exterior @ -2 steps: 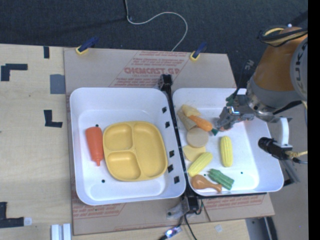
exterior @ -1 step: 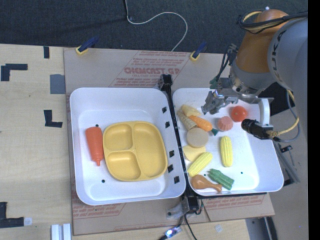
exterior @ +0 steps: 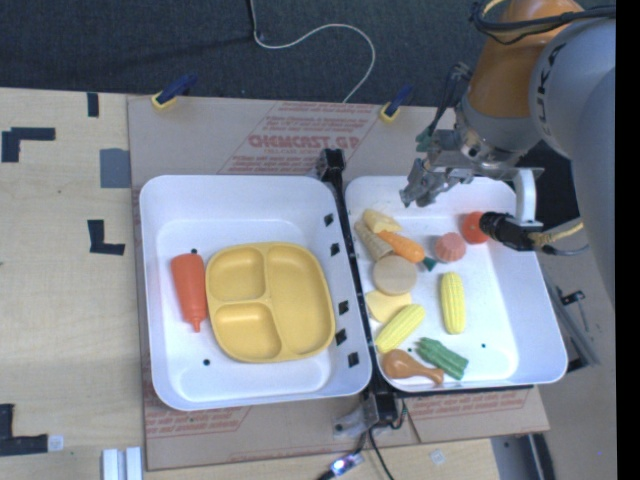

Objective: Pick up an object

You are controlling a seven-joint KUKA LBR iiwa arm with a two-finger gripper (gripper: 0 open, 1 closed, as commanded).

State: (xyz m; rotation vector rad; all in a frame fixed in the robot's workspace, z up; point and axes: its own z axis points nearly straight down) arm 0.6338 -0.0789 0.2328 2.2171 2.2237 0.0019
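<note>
Carrot (exterior: pixel 402 245) lies just below the tool (exterior: pixel 420 190) — apart, untouched

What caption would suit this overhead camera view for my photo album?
Robot arm's tool hovers over the right bin of toy food, near a carrot; left bin holds a yellow tray.

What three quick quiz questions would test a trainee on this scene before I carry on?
1. True or false: the yellow divided plate lies in the left bin.
2. What lies beside the plate in that bin? A) orange carrot-like piece B) corn cob C) drumstick
3. Over which bin is the hand?

Key:
1. True.
2. A.
3. The right bin, above its far edge, apart from the corn cobs and other toy food.
</note>
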